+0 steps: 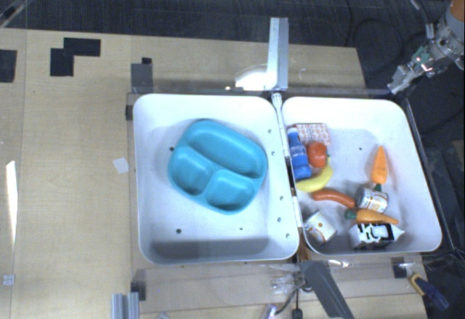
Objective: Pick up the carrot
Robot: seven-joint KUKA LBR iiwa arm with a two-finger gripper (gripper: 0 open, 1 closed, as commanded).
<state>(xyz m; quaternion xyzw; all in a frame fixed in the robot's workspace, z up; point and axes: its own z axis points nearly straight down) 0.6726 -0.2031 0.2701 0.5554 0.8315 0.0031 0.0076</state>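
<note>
Nearest to you, at the front edge of the right bin [414, 128], sits a black-and-white carton [376, 235], with a small white cup [320, 227] to its left. Just behind the carton you'll see an orange carrot-like piece [378, 216] lying flat, touching a small tin can [373, 200], and a red-orange chili-like piece [334, 197] beside that. A carrot [379, 165] stands apart from these — you'll find it near the bin's right wall, lying lengthwise with its green end toward the front. Along the divider lie a blue bottle [297, 154], a red tomato [317, 154], a yellow banana [314, 181] and a patterned packet [312, 131]. Your left bin [152, 165] holds a blue divided plate [217, 165]. Your gripper [413, 70] hovers beyond the right bin's far right corner, well apart from the carrot — you cannot tell how it stands.
</note>
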